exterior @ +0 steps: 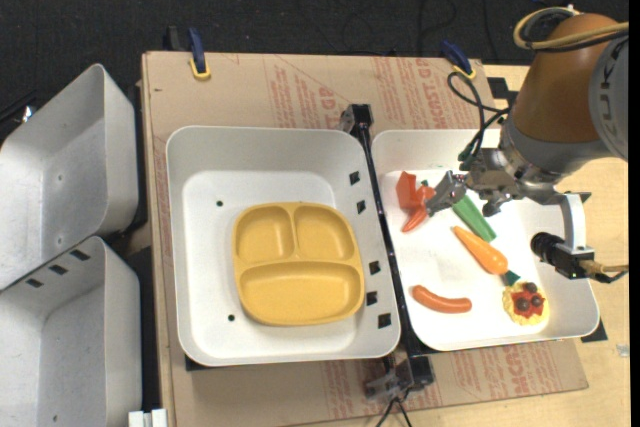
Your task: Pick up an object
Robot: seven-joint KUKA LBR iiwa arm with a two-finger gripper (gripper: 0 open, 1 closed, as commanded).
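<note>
A slanted overhead view shows two shallow white bins side by side on a cardboard-covered surface [270,80]. The left bin [190,215] holds a yellow divided plate [298,263]. The right bin [575,290] holds small toy foods: a red piece [408,190] near the bin's left wall, a green piece [474,218] beside it, an orange carrot [482,251] just below the green one, a red-orange sausage [442,300] nearer the front, and a small yellow tart with red topping [526,303] at the front right.

The grey and orange arm reaches in from the right, and its pincer [447,187] hangs low over the back left of the right bin, between the red piece and the green piece. Whether its fingers are apart or together cannot be told from here, and nothing is clearly seen between them.

The red piece, closest to the pincer, looks like a light, hollow, rigid plastic toy with a smooth and probably slippery skin. It seems sturdy rather than fragile, though it could easily slide or tip when touched. A grip across its narrower width, near the middle of its body, looks safest. Its nearness to the bin wall leaves little room on that side.
</note>
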